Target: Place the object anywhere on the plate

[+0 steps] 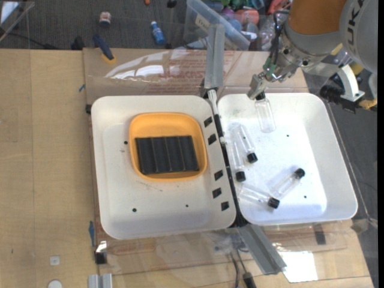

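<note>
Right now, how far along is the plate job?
Done: nothing; the orange plate in the left bin carries just its black rack. In hand: gripper sits at the top of a clear vial in the right bin. Left: lift, carry, place.

Arm (pixel 324 11) reaches down-left, hand (pixel 259 90) lowered.

Clear vial (pixel 264 114) hangs upright over the right bin; orange plate (pixel 139 126) holds a black ridged insert
</note>
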{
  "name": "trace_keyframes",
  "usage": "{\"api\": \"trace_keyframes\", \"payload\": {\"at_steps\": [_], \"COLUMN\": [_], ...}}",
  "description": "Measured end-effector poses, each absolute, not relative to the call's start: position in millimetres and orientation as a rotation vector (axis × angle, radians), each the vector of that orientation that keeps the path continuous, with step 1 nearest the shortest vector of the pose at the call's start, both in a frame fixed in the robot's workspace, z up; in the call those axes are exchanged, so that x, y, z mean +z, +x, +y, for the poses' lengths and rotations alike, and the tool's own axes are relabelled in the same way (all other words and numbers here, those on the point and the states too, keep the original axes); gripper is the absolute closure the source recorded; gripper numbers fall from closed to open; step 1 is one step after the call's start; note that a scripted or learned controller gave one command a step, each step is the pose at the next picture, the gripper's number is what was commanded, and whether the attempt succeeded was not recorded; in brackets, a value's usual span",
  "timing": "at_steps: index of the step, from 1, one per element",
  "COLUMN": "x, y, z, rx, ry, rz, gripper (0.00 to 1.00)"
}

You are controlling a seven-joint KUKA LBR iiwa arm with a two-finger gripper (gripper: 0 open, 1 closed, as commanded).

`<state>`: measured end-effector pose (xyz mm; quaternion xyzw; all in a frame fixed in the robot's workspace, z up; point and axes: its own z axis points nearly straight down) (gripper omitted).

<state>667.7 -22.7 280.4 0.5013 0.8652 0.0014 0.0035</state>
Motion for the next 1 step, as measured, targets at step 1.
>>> {"api": "trace_keyframes", "payload": {"at_steps": [1], "x": [300.6], "y": [667.7], "z": [-41.9], "rx": [0.004], "ry": [1.36], "rz": [2.823], "gripper": [1.0]}}
